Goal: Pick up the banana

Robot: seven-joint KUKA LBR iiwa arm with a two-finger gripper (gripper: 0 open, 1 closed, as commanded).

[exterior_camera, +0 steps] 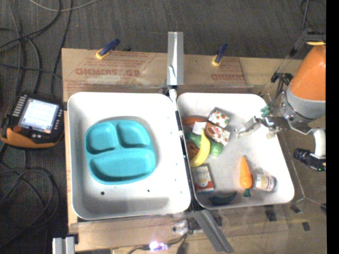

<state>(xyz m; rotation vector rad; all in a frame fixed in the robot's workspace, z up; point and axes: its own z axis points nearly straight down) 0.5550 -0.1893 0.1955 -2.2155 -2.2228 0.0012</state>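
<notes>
Overhead view of the counter (79, 70) carrying two white bins. The banana (202, 150) lies against the left wall of the right bin (275, 157), wedged among one green fruit (214, 148), two small printed packets (217, 125), and one flat carton (202, 177) just below it. The end effector (256, 124) hovers at the bin's upper right, well apart from the banana; whether it is released or clenched cannot be told. Likely failure: a descent onto the crowded cluster could catch a packet or the green fruit instead, or the bin wall could block one side of the grasp. Also counted: one carrot (244, 172), one small jar (264, 182), one dark item (223, 197), and one blue divided plate (122, 151) in the left bin (79, 110).
</notes>
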